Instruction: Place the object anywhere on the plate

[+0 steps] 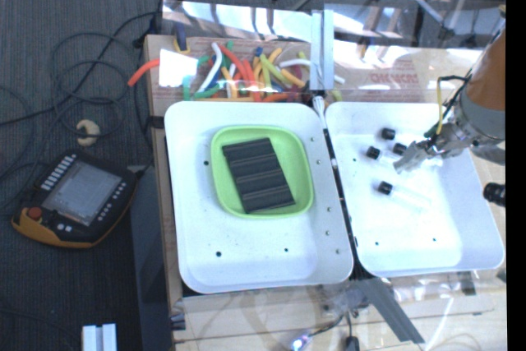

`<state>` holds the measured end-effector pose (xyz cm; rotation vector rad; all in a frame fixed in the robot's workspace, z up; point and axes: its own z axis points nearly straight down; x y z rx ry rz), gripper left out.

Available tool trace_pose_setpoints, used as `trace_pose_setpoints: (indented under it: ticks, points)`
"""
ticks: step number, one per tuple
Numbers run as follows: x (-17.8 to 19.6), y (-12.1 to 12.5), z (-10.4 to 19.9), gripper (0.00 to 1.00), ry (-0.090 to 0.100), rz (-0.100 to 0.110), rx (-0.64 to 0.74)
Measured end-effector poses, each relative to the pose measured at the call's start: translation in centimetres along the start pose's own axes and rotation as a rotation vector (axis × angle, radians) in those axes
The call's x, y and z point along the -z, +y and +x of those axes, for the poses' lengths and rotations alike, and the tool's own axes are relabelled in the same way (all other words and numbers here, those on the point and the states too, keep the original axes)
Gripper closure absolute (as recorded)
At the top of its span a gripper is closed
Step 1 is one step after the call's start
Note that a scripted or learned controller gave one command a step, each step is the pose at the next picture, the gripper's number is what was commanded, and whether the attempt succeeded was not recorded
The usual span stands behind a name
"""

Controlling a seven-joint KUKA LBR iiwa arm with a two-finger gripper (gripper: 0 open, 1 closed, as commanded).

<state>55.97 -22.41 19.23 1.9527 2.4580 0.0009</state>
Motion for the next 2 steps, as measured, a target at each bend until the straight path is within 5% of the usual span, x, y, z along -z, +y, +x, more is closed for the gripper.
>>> trace_pose_setpoints:
  ticks: [1,2]
  points:
    - [0.20,-2.86,6.81,1.00,0.002,0.002,0.214]
    - [0.20,-2.87,6.79,0.00,0.002,0.002,0.214]
